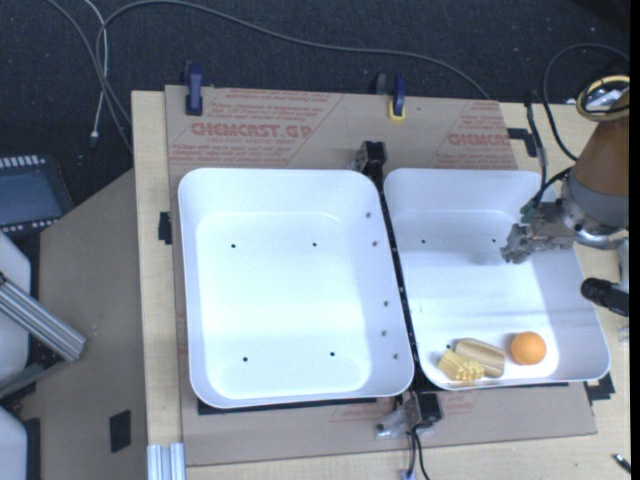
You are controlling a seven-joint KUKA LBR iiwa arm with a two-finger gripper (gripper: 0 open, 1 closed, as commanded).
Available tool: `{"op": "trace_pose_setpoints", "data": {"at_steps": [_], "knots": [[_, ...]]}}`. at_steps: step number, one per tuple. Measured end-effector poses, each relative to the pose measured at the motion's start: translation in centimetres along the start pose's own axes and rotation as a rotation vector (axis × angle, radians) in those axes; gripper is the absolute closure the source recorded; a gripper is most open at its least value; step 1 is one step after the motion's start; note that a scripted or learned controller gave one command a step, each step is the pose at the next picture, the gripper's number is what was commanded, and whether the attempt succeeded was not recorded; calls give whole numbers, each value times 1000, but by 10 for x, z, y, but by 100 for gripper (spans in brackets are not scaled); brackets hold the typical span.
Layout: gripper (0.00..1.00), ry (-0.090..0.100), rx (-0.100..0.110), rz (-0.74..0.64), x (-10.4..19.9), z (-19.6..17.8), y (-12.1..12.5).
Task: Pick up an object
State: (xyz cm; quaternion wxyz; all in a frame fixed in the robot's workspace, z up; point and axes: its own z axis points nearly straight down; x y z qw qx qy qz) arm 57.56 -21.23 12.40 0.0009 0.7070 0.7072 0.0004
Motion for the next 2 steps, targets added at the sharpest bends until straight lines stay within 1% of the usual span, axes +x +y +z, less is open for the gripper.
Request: {"op": "trace_pose_setpoints", "data": {"at_steps": [1, 2], "knots": [[100, 1, -10, -7, 84, -134, -18], [100, 2, -10, -7, 154, -241, -51]]}}
